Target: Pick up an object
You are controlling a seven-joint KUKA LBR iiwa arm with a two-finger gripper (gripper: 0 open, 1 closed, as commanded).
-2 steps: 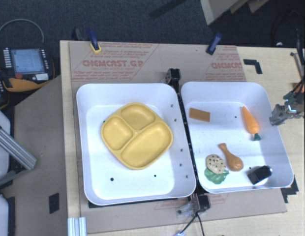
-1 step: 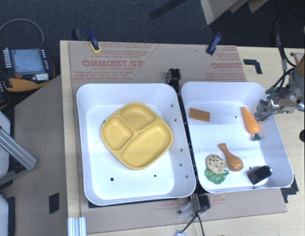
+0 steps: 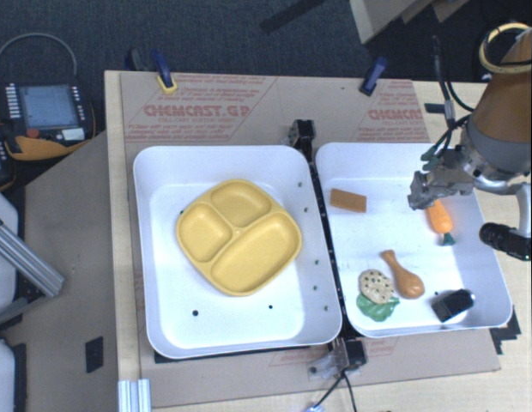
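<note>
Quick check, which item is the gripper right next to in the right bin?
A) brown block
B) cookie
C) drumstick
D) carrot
D: the gripper sits just above the carrot near the right bin's far right side, while the brown block, drumstick and cookie lie apart from it.

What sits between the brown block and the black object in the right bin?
Camera view: the drumstick lies between the brown block and the black object; the rest is bare bin floor.
</note>
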